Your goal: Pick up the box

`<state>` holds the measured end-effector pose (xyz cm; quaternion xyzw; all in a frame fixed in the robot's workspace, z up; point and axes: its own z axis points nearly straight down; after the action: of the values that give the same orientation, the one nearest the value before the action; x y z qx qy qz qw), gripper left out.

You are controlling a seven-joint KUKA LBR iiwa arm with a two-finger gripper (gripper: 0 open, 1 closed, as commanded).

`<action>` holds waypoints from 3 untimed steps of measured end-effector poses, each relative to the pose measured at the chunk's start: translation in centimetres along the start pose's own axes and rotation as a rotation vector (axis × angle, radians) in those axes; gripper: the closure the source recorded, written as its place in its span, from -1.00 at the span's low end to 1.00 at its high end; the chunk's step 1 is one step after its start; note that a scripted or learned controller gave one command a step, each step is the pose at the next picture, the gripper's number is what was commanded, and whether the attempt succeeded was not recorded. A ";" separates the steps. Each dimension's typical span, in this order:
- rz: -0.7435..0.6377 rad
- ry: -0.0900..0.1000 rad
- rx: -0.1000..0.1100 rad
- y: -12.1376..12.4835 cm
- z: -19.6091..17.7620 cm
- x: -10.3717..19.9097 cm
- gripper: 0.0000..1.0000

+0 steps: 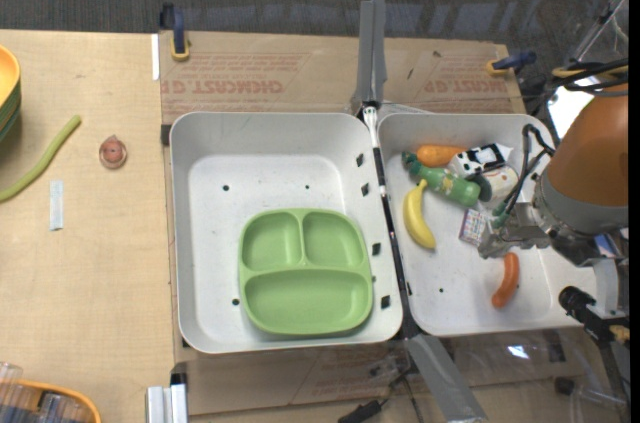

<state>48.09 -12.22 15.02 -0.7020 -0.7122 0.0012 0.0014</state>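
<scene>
The box [471, 227] is small, pale, with reddish print, and lies in the right bin [450, 306] just right of a yellow banana [419, 218]. My gripper [497, 241] is low in that bin, right up against the box's right edge. The grey wrist and orange band [600, 151] rise behind it to the right. Whether the box sits between the gripper's tips is hidden by the wrist.
The right bin also holds an orange carrot [440, 155], a green bottle [455, 186], a black-and-white toy [487, 159] and an orange-red sausage [505, 279]. A green divided plate [305, 273] lies in the left bin [200, 211]. The wooden table [80, 291] is to the left.
</scene>
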 end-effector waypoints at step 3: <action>-0.271 -0.006 -0.016 2.7 5.2 -4.6 -1.00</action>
<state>50.82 -16.75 9.76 -0.5993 -0.8005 -0.0027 -0.0061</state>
